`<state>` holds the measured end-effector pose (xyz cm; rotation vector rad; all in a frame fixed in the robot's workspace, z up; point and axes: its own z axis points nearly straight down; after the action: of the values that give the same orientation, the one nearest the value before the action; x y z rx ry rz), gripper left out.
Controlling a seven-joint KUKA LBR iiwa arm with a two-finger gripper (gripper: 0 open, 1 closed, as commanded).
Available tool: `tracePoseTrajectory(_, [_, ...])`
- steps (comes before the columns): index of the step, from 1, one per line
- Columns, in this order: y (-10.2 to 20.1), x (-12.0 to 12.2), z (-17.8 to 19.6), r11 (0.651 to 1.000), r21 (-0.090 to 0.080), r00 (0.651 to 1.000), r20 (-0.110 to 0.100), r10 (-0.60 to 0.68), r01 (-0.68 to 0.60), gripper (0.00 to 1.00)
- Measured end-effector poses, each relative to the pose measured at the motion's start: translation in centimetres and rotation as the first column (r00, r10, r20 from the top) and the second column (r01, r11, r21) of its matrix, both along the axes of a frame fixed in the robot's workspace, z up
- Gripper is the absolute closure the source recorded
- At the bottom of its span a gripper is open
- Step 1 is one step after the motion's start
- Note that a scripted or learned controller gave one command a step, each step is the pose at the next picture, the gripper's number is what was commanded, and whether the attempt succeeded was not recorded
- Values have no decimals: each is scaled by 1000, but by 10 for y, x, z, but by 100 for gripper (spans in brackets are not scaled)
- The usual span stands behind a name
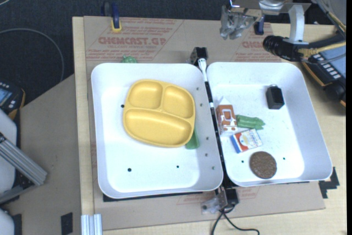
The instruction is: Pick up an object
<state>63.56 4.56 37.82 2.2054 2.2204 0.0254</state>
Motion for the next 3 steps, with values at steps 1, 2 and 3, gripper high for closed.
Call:
tracePoseTrajectory(1, [108,-9,-44,1000,1,1000,-27,5,-5,100])
tracePoseTrajectory(2, [160,-41,-121,1000,-3,1000,-31,0,0,100])
tracePoseTrajectory(3, [148,-107,-71,1000,-1,1000,-22,-4,4,100])
